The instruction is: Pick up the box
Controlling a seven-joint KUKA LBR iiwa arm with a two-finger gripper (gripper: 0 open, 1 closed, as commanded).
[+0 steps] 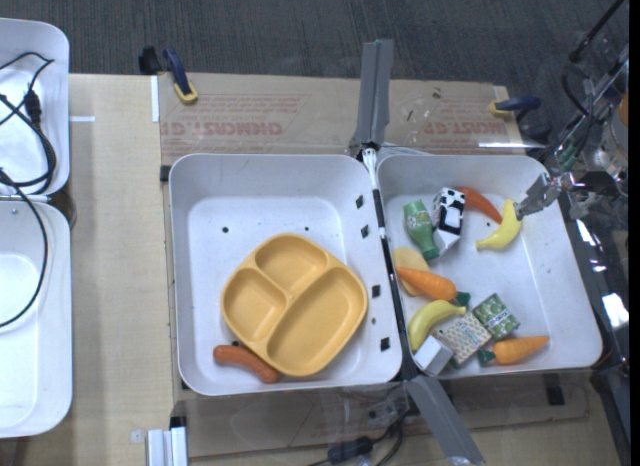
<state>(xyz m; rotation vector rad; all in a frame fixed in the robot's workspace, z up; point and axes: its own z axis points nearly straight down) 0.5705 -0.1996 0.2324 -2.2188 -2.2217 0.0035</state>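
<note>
The pincer (532, 201) is seen at the far right side of the right bin (585, 284), low over its upper right part, just beside the upper tip of a yellow banana (502, 231). Whether it is released or clenched cannot be told; nothing is seen held in it.

The box is judged to be the patterned box (462, 335) lying flat in the near part of that bin, well apart from the pincer, down and to its left. It is crowded: a second banana (433, 317) touches its left edge, a green packet (495, 315) lies against its right side, and a carrot (518, 349) sits just beyond.

For a clean pick, the pincer should be carried over the box's middle and turned so that the fingers close across its shorter sides, where the neighbours leave the most room. A straight descent is advised, lest the banana be pushed or caught instead.

The bins rest on a pale wooden bench (110, 254) with cardboard (260, 114) clamped behind; the left bin (185, 284) holds a yellow divided plate (294, 302). Dark carpet (300, 4) lies beyond.
</note>
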